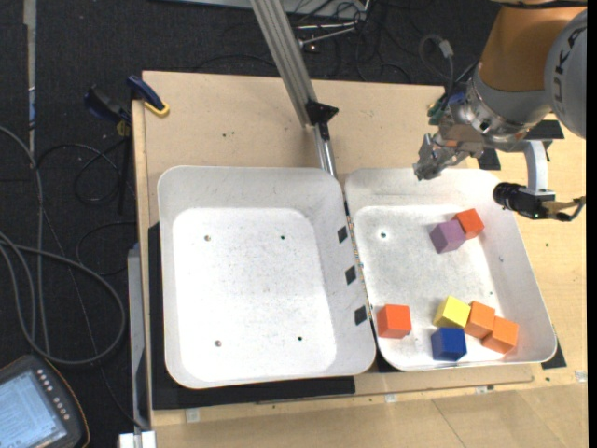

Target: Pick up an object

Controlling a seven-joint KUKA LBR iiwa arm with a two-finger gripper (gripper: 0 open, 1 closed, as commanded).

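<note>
My gripper (428, 166) hangs over the far rim of the right bin (522, 250), above and left of the blocks. Nothing shows between its fingers. In the right bin a purple block (448, 236) touches a small orange block (470, 221) near the middle. Toward the front lie an orange block (394, 320), a yellow block (452, 311), a blue block (449, 343) and two more orange blocks (492, 326) close together at the front right.
The left bin (177, 250) sits beside the right one, with black clips along the shared rim. A slanted metal rod (284, 45) crosses the back of the bench. A blue and yellow clamp (145, 96) lies at the bench's far left corner.
</note>
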